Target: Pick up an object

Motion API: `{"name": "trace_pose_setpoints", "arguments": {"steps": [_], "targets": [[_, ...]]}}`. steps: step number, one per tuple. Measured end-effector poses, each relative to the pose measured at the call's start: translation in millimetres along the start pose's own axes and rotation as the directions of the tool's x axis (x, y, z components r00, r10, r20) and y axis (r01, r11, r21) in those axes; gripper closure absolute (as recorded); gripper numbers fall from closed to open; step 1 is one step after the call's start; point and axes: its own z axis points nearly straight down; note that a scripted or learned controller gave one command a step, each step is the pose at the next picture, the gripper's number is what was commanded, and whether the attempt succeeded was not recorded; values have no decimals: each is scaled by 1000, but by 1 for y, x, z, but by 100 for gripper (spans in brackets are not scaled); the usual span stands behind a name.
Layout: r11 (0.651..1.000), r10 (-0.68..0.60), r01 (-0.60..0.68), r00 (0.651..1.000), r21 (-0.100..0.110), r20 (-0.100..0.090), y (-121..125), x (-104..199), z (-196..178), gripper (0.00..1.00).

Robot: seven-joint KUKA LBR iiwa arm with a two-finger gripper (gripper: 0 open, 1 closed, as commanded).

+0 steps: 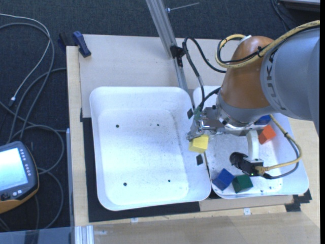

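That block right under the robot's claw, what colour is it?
Yellow. The block sits just below the gripper in the camera view, near the right bin's left edge.

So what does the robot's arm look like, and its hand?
The arm is fat, round and grey, with a shiny orange band above the wrist. Yellow and black cables loop over the band, and another yellow cable curls below it. The hand is small, made of silvery metal and black parts.
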Motion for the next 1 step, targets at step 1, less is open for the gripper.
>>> {"name": "trace_pose_setpoints", "arguments": {"steps": [1], "targets": [[1000,6,-6,1000,-2,2,1,-4,-11,100]]}}
